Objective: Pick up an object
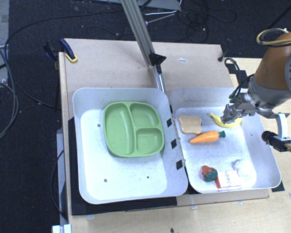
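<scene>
Hovering at the banana, the tool may slip off its curve; tool state unclear from here.

Two shallow white speckled matt plastic bins sit on a pale smooth wooden bench, the one away from the jaws holding a smooth satin green plastic divided tray, the nearer one a glossy orange plastic carrot
</scene>
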Motion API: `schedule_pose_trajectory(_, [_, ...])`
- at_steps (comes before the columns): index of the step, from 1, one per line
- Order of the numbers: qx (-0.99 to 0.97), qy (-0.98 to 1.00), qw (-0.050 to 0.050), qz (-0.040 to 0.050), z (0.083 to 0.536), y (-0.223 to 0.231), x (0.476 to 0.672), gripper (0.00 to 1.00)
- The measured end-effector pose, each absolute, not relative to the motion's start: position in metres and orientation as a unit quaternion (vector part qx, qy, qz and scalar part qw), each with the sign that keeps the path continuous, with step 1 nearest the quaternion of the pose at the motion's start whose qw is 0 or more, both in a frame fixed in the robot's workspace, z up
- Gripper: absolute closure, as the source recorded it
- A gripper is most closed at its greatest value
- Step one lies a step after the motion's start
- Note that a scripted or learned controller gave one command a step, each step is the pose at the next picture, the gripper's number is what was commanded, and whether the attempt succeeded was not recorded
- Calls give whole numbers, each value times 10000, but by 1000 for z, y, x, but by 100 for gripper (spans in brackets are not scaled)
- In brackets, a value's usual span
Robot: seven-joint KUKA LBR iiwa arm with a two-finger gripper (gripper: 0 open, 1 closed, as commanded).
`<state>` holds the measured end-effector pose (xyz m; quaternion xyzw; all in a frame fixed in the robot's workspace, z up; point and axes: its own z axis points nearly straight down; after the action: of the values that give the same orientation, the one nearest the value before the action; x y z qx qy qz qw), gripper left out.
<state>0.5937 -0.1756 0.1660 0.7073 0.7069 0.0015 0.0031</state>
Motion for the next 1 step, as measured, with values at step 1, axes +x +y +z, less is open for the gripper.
schedule_pose_trajectory(1, [7060,7082,30,16,210,-174,599,100])
